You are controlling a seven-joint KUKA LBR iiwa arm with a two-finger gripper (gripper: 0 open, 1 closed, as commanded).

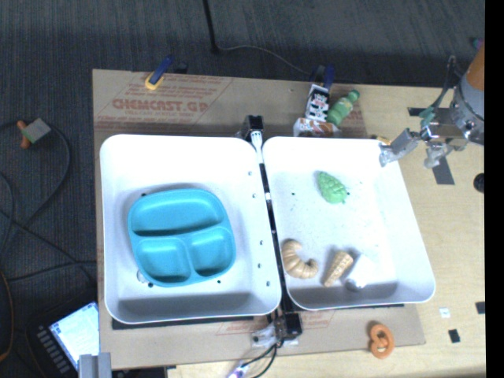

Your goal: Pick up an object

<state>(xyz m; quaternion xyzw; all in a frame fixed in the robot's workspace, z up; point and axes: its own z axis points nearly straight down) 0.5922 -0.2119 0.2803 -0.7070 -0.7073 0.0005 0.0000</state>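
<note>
Three candidate objects sit in the right bin (409,235): a green leafy toy (333,187) in the upper middle, a tan croissant-shaped piece (298,260) near the front left, and a tan cone-shaped piece (339,266) just beside it to the right, apart from the croissant. A small pale item (356,283) lies at the front wall next to the cone, too washed out to identify. None of them is touched by the arm. Gripper (409,142) sits at the bin's upper right corner, over the rim, well apart from all three objects; fingers look spread, nothing between them. Grey arm body with a bit of orange (475,68) enters at the right edge. Left bin (118,211) holds a blue divided tray (182,236), three compartments, sitting flat. Outside the bins on the bench: a green-and-white toy bottle (342,108) and a small printed package (315,113) behind the right bin, a blue-and-yellow clamp (158,72) at the back left of the board, and an orange ring-shaped piece (381,339) in front of the right bin. A black cable (213,22) runs across the dark floor behind.
</note>
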